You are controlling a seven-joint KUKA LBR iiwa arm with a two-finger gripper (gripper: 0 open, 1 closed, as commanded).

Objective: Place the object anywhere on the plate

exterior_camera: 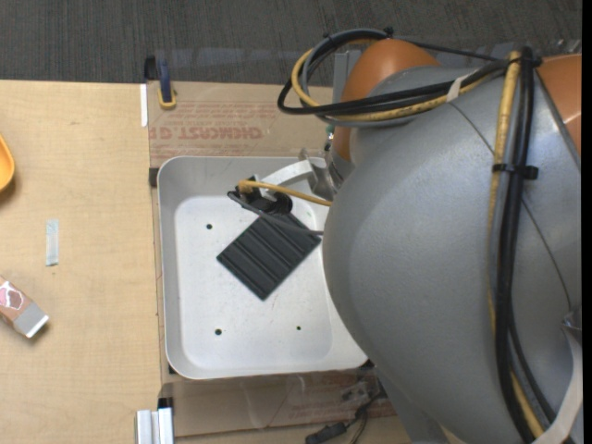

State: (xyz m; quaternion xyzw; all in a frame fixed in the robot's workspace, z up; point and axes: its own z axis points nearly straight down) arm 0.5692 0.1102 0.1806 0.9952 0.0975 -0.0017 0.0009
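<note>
A: Big grey arm swings over from the right, covering half the bin.

B: Where's the object?

A: A dark ribbed slab lies flat on the bin floor, with a black piece and yellow cable just above it.

B: Gripped?

A: Cannot tell. No plate spotted either, so by my judgement the placing is not yet done.

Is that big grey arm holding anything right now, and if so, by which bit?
Cannot be told. The grey arm hides its own gripper. A dark ribbed flat piece lies in the shallow white bin.
</note>
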